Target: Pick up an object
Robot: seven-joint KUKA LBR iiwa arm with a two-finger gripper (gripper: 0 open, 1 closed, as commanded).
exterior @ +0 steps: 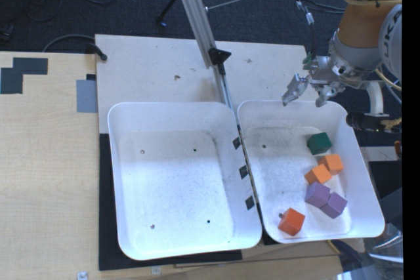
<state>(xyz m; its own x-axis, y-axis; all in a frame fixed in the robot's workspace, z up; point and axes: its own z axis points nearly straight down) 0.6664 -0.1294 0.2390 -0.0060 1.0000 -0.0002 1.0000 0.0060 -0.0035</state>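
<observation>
The end effector [307,95] hung above the far rim of the right bin [367,226], its two fingers spread apart with nothing between them. Below and toward the viewer lay the blocks: a green block [319,143] nearest, then two orange blocks [326,168] touching, two purple blocks [325,199] touching, and a lone orange-red block [292,221] farthest. To its left stood the left bin [131,206] and a slanted aluminium bar [195,13] on the tabletop [151,72]. Nothing lay between the end effector and the blocks.
</observation>
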